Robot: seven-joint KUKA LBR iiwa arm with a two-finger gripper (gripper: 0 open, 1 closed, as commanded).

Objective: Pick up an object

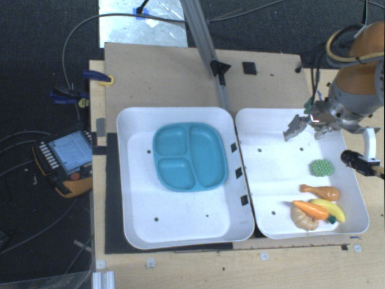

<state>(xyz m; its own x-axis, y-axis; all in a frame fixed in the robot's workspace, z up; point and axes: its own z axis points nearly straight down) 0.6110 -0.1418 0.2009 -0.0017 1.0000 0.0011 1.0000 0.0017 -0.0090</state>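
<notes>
From the camera above, my pincer (305, 127) hangs over the far part of the right bin (271, 179), its two grey metal fingers spread apart with nothing between them. That bin is a shallow, smooth white tray with rounded corners, and everything I might take lies toward its near right corner — well apart from my pincer. Nearest to me is a knobbly green ball (322, 168). Past it lies a glossy brown drumstick (322, 192), then a curved yellow banana (332, 210) touching a tapered orange carrot (311, 209), with a pale tan lumpy piece (304, 221) at the bin's near wall. Left of the right bin, the left bin (135, 221) holds a smooth teal plate (189, 156) with three compartments. Both bins sit on my flat tan worktop (162, 77).
</notes>
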